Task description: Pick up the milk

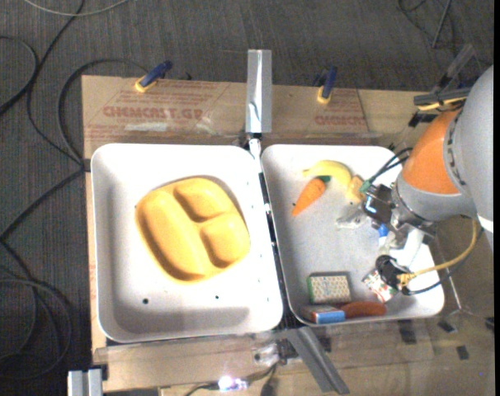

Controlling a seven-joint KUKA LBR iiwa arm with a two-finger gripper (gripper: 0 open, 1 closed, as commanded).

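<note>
A small pale carton with a speckled green face (330, 286), which I take for the milk, lies near the front wall of the right bin (285, 246). My gripper (354, 214) hangs over the right half of that bin, just below the banana (332, 171). It is well behind the carton and apart from it. Nothing shows in its grasp. The grey arm with its orange band (431, 167) reaches in from the right.
An orange carrot (309, 195) lies beside the banana at the back of the right bin. A red and blue object (347, 311) rests against the front wall, just in front of the carton. The left bin (110, 221) holds a yellow divided plate (194, 227).
</note>
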